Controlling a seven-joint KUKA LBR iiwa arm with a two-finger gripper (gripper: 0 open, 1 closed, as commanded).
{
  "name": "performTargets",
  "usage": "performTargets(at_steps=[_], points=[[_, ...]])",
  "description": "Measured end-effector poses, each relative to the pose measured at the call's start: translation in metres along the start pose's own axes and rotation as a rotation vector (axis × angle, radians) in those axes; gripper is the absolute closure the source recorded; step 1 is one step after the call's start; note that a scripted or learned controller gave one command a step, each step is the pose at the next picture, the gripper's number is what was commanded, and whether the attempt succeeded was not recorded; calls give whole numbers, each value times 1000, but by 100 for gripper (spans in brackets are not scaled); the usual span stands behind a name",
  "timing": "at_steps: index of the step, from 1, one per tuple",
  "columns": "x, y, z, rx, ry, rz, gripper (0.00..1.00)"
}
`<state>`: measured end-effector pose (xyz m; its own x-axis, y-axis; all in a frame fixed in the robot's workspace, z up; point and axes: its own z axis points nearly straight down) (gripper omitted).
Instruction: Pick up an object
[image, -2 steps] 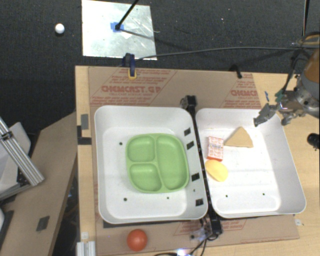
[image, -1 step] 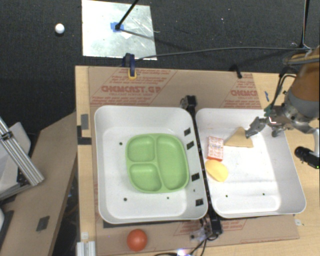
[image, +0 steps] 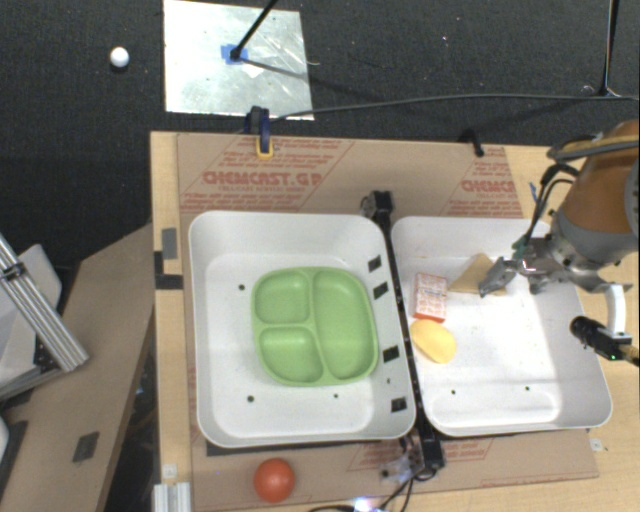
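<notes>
Reading "CHEMCAST GP": bench sheet (image: 262, 178).

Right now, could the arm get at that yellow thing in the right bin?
Probably yes. The yellow object lies uncovered on the right bin floor, the tool hovers nearby above a tan piece, and nothing sits between them.

A brown bench board (image: 340, 165) printed with red lettering lies on a dark, speckled floor (image: 450, 50). Far up and to the left of the jaws, a silvery sheet (image: 237, 60) rests on that floor with a blue mark on it (a thin dark rod crosses the mark). A small white ball (image: 120, 57) sits further left. An aluminium rail (image: 35, 310) slants at the left edge. Black cables (image: 440, 100) cross the floor above the board.
</notes>
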<state>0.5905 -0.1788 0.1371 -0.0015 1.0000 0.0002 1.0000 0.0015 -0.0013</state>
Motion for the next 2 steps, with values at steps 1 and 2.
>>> performTargets(at_steps=[1,2], points=[[1,0,52,0,0,0,0],[0,2,38,-6,-1,0,100]])
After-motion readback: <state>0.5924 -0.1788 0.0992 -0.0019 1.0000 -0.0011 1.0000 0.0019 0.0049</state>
